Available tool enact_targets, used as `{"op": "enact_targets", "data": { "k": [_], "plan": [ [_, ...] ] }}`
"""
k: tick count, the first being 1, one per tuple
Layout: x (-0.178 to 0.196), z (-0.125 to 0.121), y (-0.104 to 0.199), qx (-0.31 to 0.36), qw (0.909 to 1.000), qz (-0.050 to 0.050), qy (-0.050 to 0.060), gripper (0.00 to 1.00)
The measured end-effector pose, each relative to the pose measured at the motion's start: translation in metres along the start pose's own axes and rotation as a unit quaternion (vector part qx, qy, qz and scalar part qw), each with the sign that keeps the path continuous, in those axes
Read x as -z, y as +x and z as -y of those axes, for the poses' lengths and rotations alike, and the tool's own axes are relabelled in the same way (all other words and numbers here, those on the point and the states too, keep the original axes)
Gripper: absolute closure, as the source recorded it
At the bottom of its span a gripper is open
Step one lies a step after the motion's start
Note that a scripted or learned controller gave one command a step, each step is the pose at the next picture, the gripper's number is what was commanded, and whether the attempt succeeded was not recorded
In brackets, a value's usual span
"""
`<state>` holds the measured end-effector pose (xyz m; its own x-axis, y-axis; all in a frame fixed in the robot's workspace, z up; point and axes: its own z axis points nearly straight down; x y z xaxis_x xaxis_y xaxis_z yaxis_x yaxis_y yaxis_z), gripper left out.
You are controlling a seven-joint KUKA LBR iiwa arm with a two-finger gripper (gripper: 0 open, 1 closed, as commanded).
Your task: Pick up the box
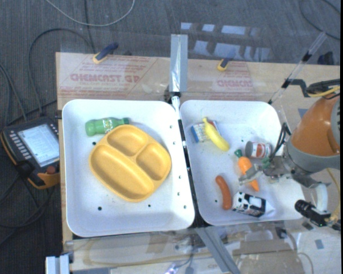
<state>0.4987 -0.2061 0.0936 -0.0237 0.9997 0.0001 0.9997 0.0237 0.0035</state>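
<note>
Nearest the camera, a small black-and-white cow-patterned carton box [250,204], lying at the front of the right white bin [228,108], just beside a brown sausage [223,192]. Ungrasped so far; approach step, by the look of it. Above it, over an orange carrot piece [244,165], the gripper [252,176]; fingers too blurred to call apart or together. Next: shifting toward the box and descending squarely. Arm cut off at right.
</note>
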Motion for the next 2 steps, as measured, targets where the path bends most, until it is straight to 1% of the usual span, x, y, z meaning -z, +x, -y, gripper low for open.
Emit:
{"op": "enact_targets", "data": {
  "k": [1, 2],
  "plan": [
    [0.008, -0.057, -0.010, -0.043, 0.9991, -0.005, 0.003, 0.00],
    [-0.005, -0.127, 0.009, -0.103, 0.9947, 0.003, -0.003, 0.00]
  ]
}}
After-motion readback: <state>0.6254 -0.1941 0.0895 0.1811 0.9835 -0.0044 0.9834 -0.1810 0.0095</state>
